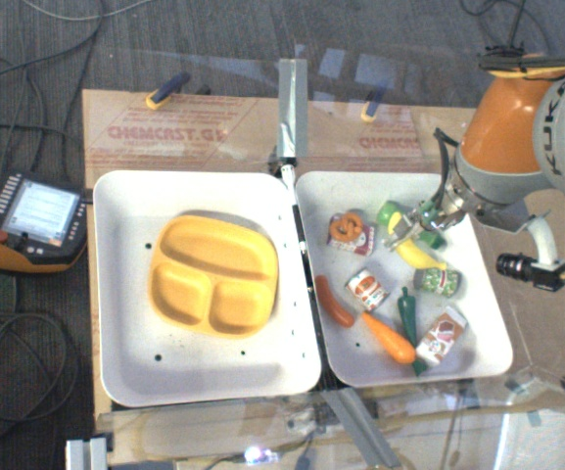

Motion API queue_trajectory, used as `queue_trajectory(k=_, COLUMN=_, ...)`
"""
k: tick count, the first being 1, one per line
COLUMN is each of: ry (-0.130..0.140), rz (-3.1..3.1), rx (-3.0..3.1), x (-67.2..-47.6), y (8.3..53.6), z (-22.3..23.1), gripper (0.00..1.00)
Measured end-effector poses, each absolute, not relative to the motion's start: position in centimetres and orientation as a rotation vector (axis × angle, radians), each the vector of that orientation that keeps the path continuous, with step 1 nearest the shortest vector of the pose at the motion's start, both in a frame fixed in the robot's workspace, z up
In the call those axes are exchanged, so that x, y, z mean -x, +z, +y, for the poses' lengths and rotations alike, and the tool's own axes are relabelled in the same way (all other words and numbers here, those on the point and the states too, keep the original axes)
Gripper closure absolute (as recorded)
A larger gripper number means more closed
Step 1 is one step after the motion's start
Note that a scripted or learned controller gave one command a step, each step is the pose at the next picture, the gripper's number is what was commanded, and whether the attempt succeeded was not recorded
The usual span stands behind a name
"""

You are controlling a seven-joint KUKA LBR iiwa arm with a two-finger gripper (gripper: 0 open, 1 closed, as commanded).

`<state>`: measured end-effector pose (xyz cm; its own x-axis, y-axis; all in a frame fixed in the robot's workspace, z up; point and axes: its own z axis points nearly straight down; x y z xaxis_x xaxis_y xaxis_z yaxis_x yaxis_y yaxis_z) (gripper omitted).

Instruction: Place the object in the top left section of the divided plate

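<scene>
Yellow divided plate (218, 272) sits in the middle of the left bin (116, 292), on the left half of the bench, with one long section on its far side and two smaller ones on its near side. All loose items I see lie in the right bin (488, 346). The gripper (427, 215) is down over that bin's far-right part, just above a yellow banana-like piece (415, 256) and beside a light green item (392, 212); contact unclear. I cannot tell whether the gripper is open or closed, and I see nothing clearly held. Which item is the one to move I can't say from here. Other items in the right bin: a small packet with an orange ring (349, 230) near the far-left part, a red-and-white can (366, 290) in the middle, a green can (439, 282) toward the right edge, a red sausage (336, 305) along the left wall, a carrot (390, 338) and a dark green pepper (407, 311) toward the near edge, and a small carton (439, 338) at the near right. A teach pendant (32, 223) lies off the bench's left edge.
</scene>
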<state>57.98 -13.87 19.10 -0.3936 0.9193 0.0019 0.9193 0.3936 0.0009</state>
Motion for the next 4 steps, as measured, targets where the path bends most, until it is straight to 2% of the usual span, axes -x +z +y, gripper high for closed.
queue_trajectory(k=1, ry=0.0, rz=-2.614, rx=1.741, x=-56.1, y=23.2, z=-8.2, gripper=1.0)
queue_trajectory(k=2, ry=0.003, rz=-2.688, rx=1.627, x=-60.4, y=26.6, z=-4.1, gripper=1.0)
queue_trajectory(k=3, ry=0.004, rz=-2.484, rx=1.919, x=-56.0, y=26.7, z=1.3, gripper=1.0)
queue_trajectory(k=4, ry=0.006, rz=-2.557, rx=1.824, x=-53.3, y=24.2, z=2.9, gripper=1.0)
